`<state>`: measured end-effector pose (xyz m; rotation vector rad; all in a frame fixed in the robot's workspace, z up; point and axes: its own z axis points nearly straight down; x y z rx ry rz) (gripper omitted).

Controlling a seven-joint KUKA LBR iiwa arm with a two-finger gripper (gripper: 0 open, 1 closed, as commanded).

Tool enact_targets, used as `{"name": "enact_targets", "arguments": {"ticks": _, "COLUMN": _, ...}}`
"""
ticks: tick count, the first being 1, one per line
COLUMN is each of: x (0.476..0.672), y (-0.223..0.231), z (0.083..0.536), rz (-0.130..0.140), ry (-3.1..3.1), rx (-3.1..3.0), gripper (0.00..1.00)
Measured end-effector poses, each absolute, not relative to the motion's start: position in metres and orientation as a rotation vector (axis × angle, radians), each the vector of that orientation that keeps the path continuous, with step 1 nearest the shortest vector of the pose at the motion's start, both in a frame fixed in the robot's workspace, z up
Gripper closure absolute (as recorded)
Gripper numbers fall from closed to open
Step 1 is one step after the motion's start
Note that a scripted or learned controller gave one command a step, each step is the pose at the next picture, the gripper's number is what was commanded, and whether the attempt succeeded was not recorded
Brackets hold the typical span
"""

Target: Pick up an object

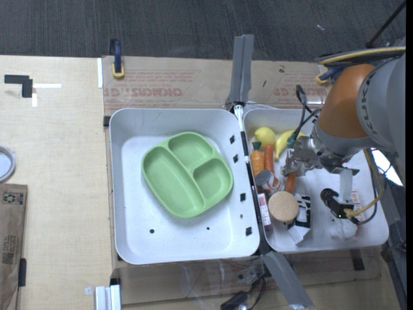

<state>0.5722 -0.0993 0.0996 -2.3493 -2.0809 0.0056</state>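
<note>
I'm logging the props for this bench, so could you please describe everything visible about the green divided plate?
The green divided plate is pale green, matte, and looks like plastic. It has rounded corners and three compartments: one long, two smaller. Nothing lies in them. It rests flat but turned at a slant on the floor of the left bin, roughly central, clear of the walls. Nothing else touches it.

- Arm (381, 102): rounded grey housing with a smooth matte finish.
- Orange band (342, 112): wide, glossy and domed, set above the wrist.
- Wrist section (322, 150): grey metal fittings under the band.
- Cables: thin black leads beside the band; a yellow cable near the lower end.
</note>
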Motion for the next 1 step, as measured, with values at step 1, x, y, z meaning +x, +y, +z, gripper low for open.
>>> {"name": "enact_targets", "arguments": {"ticks": 1, "x": 0.5642, "y": -0.0553, "z": 0.2350, "rz": 0.005, "ry": -2.112, "rx": -2.324, "gripper": 1.00}}
